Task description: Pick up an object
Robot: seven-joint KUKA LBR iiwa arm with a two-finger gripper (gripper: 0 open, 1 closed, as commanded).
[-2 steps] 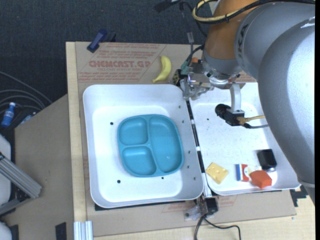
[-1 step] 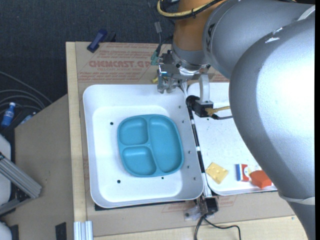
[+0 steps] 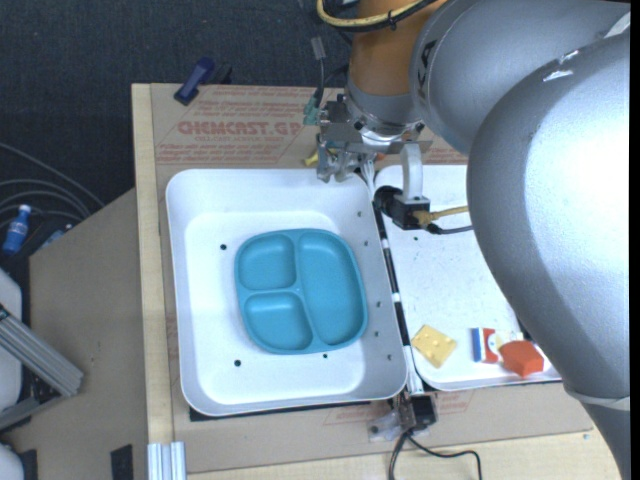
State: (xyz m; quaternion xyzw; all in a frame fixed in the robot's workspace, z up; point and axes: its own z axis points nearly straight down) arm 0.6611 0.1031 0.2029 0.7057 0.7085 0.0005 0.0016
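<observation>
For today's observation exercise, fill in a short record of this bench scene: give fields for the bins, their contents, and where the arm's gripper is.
left bin: holds a blue divided plate, three compartments
right bin: holds a yellow cheese-like wedge, an orange block and a small red, white and blue item, all near its front edge
gripper: at the far edge of the bins, near their shared rim
finger state: cannot tell

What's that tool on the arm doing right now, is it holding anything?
Tool: over the far edge of the bins; whether it is open, closed or holding anything cannot be told.
</observation>
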